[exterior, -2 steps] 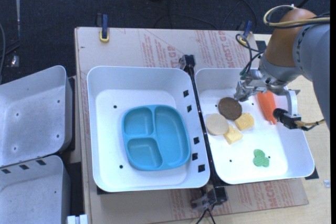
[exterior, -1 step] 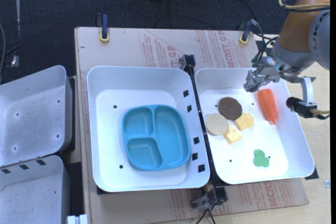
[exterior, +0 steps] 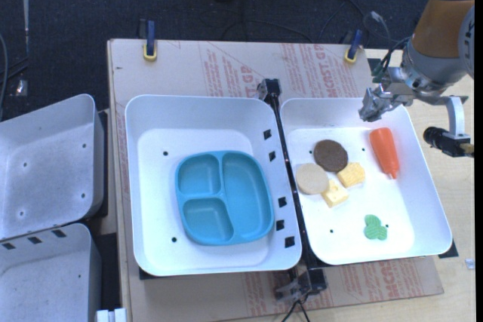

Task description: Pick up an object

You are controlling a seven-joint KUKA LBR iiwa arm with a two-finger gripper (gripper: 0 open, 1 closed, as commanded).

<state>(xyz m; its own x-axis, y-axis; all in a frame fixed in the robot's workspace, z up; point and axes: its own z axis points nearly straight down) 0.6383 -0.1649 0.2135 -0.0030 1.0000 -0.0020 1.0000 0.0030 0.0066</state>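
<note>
Camera view: one carrot (exterior: 384, 151); two cheese cubes (exterior: 351, 176).

The grey and orange robot arm (exterior: 444, 19) was cut off by the right and top edges. The small grey two-finger gripper (exterior: 371, 111) was seen too small for its finger spacing to be judged. The spare white plastic bins (exterior: 45, 162) at the left were cropped by the left and bottom edges. The round beige cookie's (exterior: 311, 179) upper rim was partly covered by the round brown cookie (exterior: 330, 154).
</note>
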